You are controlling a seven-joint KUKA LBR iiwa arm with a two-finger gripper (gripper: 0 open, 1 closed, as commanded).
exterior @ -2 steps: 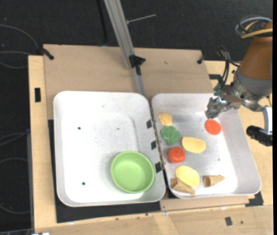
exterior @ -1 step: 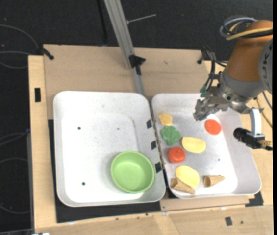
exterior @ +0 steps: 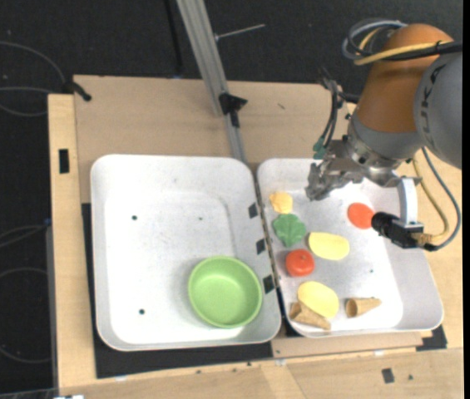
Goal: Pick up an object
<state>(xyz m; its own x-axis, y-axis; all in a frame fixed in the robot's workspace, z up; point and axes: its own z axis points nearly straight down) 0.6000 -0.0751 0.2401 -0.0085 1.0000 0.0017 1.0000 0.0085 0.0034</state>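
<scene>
The right bin [exterior: 413, 298] holds several toy foods: a small yellow piece [exterior: 281, 202], a green leafy piece [exterior: 289, 228], a red tomato [exterior: 300, 262], a yellow lemon shape [exterior: 328, 245], an orange-red piece [exterior: 360, 214], a larger yellow piece [exterior: 319, 298] and two tan cones [exterior: 362, 306]. My gripper [exterior: 319, 185] hangs over the bin's far left part, just right of the small yellow piece and above the lemon shape. I see nothing held between its fingers.
The left bin [exterior: 135, 198] holds a green bowl [exterior: 225, 292] near its front right corner. A slanted metal pole [exterior: 210, 61] rises from the bench behind the bins. The arm's orange band [exterior: 401, 73] looms over the right bin's back edge.
</scene>
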